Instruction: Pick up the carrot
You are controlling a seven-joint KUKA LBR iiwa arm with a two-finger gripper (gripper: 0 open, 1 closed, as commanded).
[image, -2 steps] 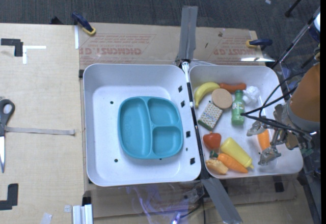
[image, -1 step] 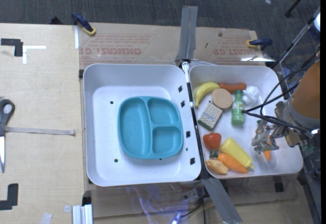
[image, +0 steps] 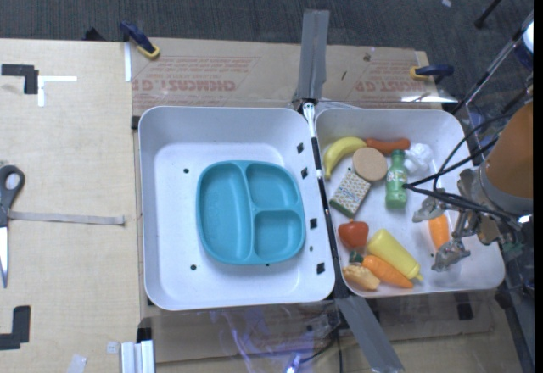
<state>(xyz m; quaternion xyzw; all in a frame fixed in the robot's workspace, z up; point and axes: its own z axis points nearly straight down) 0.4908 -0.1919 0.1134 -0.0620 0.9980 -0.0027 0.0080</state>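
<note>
The carrot (image: 389, 270) lies at the lower edge of the right bin (image: 475, 282), between a yellow bottle (image: 394, 251) and a pastry (image: 361, 278). The claw (image: 445, 236), lower right, straddles an orange piece (image: 438, 231); I cannot tell whether it grips. Best approach along the carrot's length, clear of its neighbours.

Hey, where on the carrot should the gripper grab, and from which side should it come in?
Grip the carrot mid-length, across its narrow width, coming straight down from above. It lies flat and slanted near the right bin's front wall, with the yellow bottle tight against its upper side, so keep the fingers narrow.
</note>
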